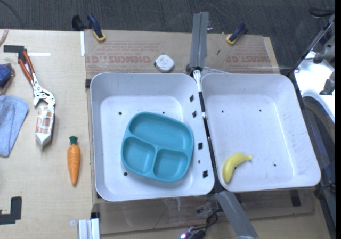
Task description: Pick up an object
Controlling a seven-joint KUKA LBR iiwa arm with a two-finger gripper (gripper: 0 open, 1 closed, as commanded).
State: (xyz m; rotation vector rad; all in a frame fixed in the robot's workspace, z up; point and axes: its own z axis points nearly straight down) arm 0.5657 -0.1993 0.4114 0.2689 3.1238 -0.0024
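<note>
One banana [234, 165] lies right of the bin divider; one blue tray [157, 147] lies left of it. Arm [319, 57] is cut off at right edge; gripper state cannot be determined.

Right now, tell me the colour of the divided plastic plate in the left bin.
Teal blue divided plastic plate, clearest in the camera view.

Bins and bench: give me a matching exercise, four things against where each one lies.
Things:
1. banana
2. blue tray
3. carrot
4. pliers

Places:
A. in the left bin
B. on the bench just left of the left bin
C. in the right bin, near its front left corner
D. on the bench at far left, above the carrot

Pairs: 1-C, 2-A, 3-B, 4-D
</note>
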